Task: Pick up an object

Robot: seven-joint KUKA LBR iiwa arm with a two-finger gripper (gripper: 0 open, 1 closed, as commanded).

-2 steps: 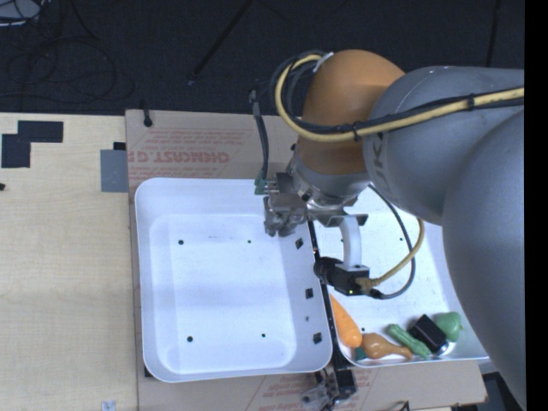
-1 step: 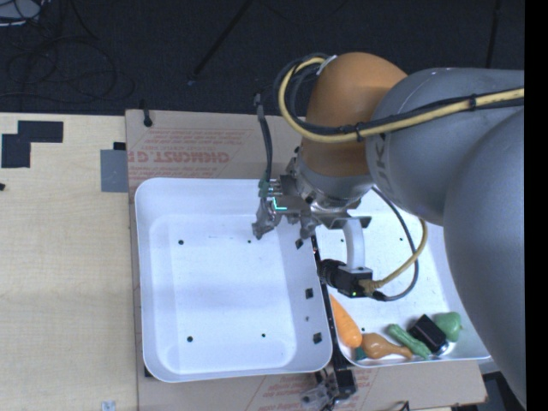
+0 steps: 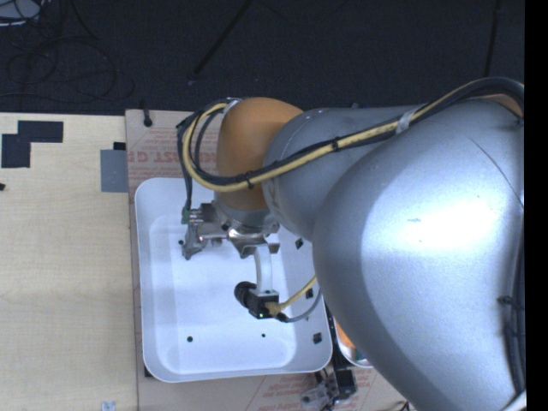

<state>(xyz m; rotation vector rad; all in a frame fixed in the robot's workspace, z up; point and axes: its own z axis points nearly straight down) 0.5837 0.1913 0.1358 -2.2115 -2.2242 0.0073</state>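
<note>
My gripper (image 3: 192,240) hangs low over the back left part of the left white bin (image 3: 214,349), under the orange wrist band (image 3: 248,148). It points down toward the bin floor near the left wall. I see nothing held in it. The big grey arm (image 3: 419,247) hides the whole right side of the bench. Beneath the arm's lower edge, at the left bin's right front corner, a small sliver of something orange (image 3: 346,346) peeks out.
The left bin's white floor shows small dark specks (image 3: 189,340). It rests on a cardboard sheet (image 3: 158,148) with red print. A pale wooden bench top (image 3: 60,272) with dark patches lies to the left. Cables hang in the dark background.
</note>
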